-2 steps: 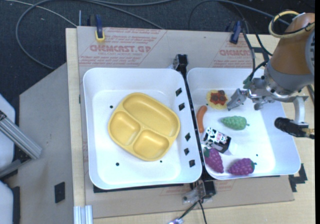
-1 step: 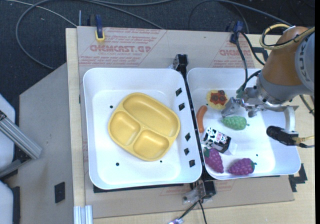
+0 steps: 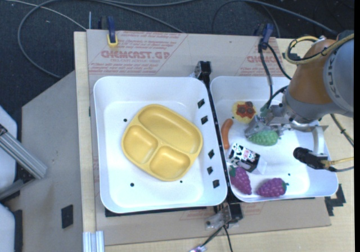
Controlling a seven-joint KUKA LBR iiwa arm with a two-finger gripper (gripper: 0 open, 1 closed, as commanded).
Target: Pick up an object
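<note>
My gripper (image 3: 262, 127) reaches into the right bin (image 3: 315, 186) from the right and sits right over a green toy (image 3: 264, 138), touching or nearly touching it. Next to it lie a red and yellow toy (image 3: 245, 110), an orange carrot-like piece (image 3: 226, 131), a black and white cow toy (image 3: 243, 156), and two purple grape bunches (image 3: 241, 180) (image 3: 272, 188). Whether the green toy is between the fingers is hidden by the gripper body.
The left bin (image 3: 107, 149) holds a yellow divided plate (image 3: 162, 142). A black divider (image 3: 209, 127) runs between the bins. The arm's grey and orange wrist (image 3: 315, 85) hangs over the right bin's far right. Cables lie on the bench behind.
</note>
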